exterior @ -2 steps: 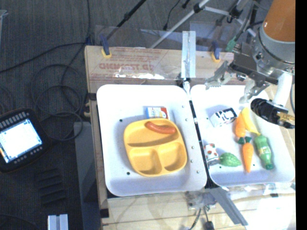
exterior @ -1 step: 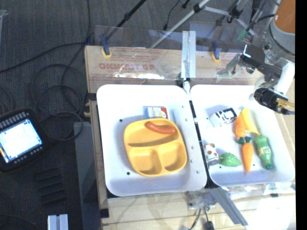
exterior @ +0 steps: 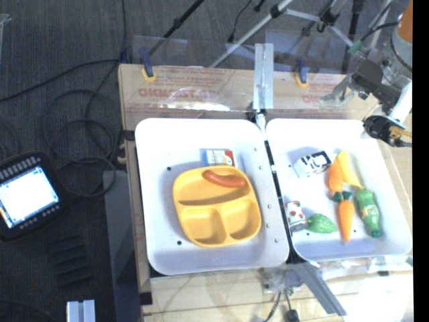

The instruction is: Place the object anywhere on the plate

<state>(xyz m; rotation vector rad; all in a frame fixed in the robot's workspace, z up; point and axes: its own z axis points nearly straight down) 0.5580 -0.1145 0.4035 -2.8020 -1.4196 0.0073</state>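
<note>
A yellow divided plate lies in the left bin. A reddish-brown sausage rests in the plate's long far compartment. Just behind the plate's far rim stands a small blue, white and red box. My gripper hangs high above the far edge of the right bin, away from the plate and from everything in the bins. Nothing shows in it.
The right bin holds a black-and-white item, a yellow banana-like piece, two orange carrots, a green bottle, a green leafy piece and a small white-and-red can. A metal divider post rises between the bins.
</note>
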